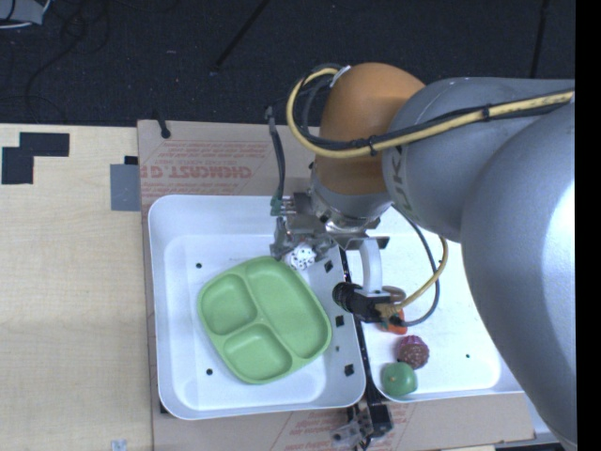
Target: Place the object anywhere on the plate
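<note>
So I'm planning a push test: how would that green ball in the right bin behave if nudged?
The green ball looks round and smooth, so it would probably roll rather than slide. It lies near the bin's front wall beside a dark red berry-like thing, so it may bump either. It looks small, so likely light.

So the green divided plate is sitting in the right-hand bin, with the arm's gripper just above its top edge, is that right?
Not quite. The camera view shows the green divided plate in the left bin, not the right one. The gripper is indeed just above its top edge.
</note>
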You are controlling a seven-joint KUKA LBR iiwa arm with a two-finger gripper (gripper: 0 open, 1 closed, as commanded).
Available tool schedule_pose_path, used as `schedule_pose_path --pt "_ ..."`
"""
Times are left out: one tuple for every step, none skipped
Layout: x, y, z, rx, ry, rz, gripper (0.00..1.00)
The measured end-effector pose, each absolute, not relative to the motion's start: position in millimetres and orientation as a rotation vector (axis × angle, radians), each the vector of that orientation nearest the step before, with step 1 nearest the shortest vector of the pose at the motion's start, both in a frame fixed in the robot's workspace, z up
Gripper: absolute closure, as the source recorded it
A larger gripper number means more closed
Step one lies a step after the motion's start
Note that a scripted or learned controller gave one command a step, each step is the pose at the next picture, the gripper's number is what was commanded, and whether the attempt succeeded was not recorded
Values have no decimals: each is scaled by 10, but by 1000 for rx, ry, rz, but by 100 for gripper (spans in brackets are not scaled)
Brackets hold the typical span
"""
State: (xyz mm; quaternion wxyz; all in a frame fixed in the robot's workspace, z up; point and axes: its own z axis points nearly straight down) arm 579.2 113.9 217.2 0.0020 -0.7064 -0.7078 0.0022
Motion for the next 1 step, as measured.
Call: schedule_pose_path --pt "5792 1131 2182 -2218 -2220 6 0"
